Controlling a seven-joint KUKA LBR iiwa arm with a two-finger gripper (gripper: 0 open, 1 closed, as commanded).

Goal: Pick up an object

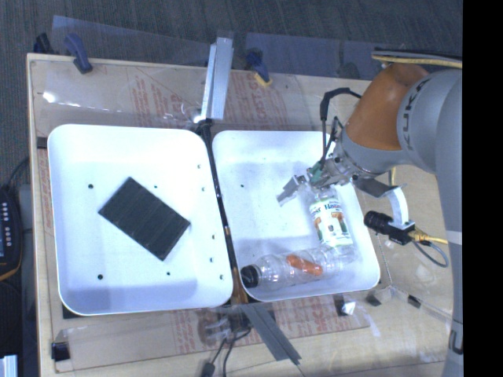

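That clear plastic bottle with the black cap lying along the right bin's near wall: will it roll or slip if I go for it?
The clear plastic bottle with the black cap lies on its side, so it may well roll when nudged. It looks thin-walled and probably light, so it could dent or squirt out of a pinch. The right bin's wall beside it may crowd the fingers.

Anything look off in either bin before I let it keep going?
Nothing spilled or broken. The clear bottle lies on its side against the right bin's near wall, a white labelled bottle lies beside it under the gripper, and a dark pad sits askew in the left bin.
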